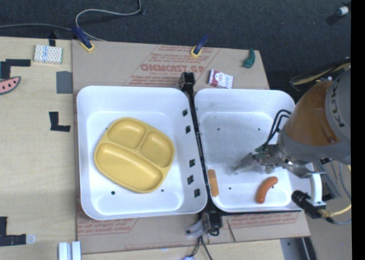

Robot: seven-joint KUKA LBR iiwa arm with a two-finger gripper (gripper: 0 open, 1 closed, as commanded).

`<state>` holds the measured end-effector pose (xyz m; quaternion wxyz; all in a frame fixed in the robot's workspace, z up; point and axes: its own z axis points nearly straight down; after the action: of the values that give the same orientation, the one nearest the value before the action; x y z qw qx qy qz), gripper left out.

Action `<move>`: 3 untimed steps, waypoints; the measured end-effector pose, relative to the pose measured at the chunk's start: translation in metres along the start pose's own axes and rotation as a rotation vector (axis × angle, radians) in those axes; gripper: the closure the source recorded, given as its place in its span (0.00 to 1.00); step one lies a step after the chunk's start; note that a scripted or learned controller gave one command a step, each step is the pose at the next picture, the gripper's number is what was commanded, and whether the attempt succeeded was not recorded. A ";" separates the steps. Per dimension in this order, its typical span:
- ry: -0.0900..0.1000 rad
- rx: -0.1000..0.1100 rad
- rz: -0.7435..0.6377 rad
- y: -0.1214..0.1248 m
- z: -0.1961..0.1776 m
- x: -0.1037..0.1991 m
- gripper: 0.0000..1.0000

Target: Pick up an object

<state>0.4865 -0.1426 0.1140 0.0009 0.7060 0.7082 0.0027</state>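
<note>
A grey arm with an orange band (311, 117) is seen reaching in from the right over the right-hand white bin (245, 100); its gripper (242, 165) is held low above the bin floor, the fingers pointed toward the divider between the two bins; whether those fingers are spread or closed cannot be told from this slanted view, and nothing is seen lodged between them; an orange sausage-shaped object (266, 189) is found lying on the bin floor near the front wall, below and a little to the right of the gripper tips, close by but apart from them; a second, smaller orange-brown piece (213, 182) is seen along the left wall of the same bin, beside the divider, below and to the left of the gripper; in the left white bin (85, 139) a yellow divided plate (134, 154) is laid flat, well apart from the arm; both bins are set on a cardboard sheet (165, 65) bearing red print, with a small red-and-white packet (219, 78) resting on it just behind the right bin
</note>
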 end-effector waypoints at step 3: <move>-0.002 0.005 0.002 -0.003 0.028 -0.004 0.00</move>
<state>0.4839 -0.1464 0.0857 0.0000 0.7069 0.7073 0.0002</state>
